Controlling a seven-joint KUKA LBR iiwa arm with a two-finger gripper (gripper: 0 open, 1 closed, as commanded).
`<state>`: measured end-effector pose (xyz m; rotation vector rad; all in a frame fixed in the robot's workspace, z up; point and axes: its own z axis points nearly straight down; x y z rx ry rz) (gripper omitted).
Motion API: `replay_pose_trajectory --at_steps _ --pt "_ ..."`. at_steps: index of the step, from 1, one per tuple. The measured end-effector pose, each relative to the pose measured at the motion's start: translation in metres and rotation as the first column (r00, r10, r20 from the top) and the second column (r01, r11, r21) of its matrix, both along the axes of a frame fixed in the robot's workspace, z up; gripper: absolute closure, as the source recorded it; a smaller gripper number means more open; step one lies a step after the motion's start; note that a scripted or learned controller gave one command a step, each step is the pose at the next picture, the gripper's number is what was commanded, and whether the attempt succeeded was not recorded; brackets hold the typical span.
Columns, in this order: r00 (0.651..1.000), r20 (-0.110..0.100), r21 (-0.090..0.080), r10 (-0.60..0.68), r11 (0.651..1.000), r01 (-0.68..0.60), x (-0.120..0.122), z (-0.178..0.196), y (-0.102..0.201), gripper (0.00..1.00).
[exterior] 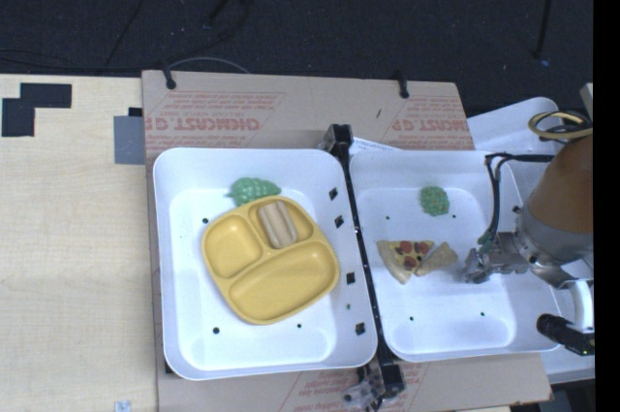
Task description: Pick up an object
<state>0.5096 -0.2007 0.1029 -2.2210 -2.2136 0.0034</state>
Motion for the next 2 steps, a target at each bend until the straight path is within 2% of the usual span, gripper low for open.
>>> replay_pose_trajectory --at_steps 1,2 --pt "1.0 0.008 -0.004 0.001 1.0 -0.001 0.004 0.055 -0.011 1.0" --pt "1.0 0.008 -0.003 0.005 1.0 -0.005 0.002 0.098 -0.009 1.0"
